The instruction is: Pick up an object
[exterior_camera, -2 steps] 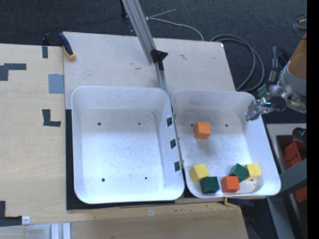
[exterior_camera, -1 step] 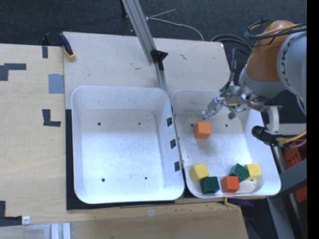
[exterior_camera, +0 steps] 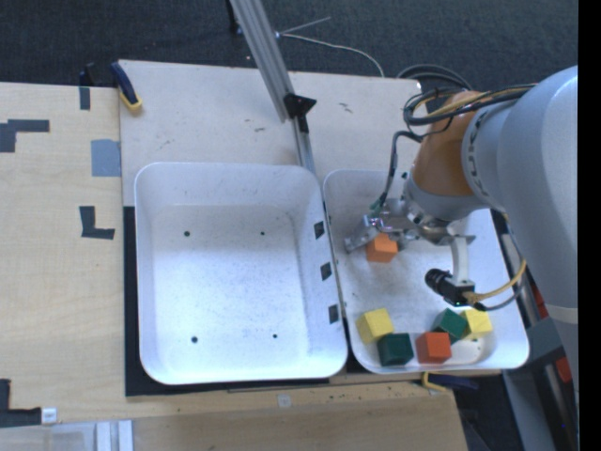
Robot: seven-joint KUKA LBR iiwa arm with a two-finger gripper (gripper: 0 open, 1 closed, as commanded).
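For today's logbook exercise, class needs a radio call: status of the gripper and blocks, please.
Gripper low in right bin, at orange block; grasp unconfirmed. Other blocks clustered at near wall. Nothing in the way.

The orange block point(exterior_camera: 381, 248) sits partly hidden under the arm's wrist.

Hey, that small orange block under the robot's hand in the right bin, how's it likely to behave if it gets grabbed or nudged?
The small orange block looks cube-shaped with flat faces, so it should slide or tumble rather than roll. It looks rigid, probably keeping its shape under a squeeze. Being small, it is likely light and may skid across the smooth white right bin if the hand clips it.
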